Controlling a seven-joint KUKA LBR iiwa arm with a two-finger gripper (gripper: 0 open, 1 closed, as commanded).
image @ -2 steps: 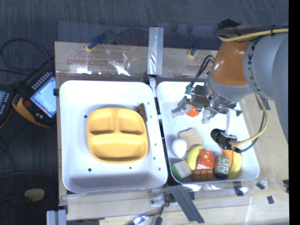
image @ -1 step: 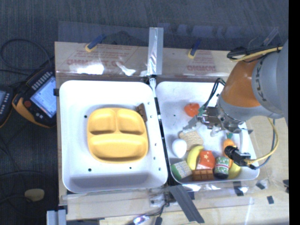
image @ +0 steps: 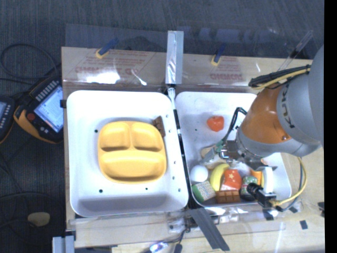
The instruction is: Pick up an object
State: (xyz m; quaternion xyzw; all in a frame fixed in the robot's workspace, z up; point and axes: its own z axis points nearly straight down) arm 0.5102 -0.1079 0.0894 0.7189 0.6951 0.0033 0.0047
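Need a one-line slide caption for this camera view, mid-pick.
Grey KUKA arm reaches over cluttered right white bin near a small orange-red object; yellow sectioned plastic tray lies in left white bin.

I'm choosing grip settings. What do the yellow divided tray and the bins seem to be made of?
Yellow divided tray: probably moulded plastic, smooth with a soft sheen and rounded compartment ridges. White bins: likely glossy plastic, with bright glare on their rims and rounded corners; coated metal can't be ruled out.

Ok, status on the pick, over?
End effector low in right bin, over the pile. White ball, yellow fruit crowded together beneath. Orange piece lies apart, open approach.
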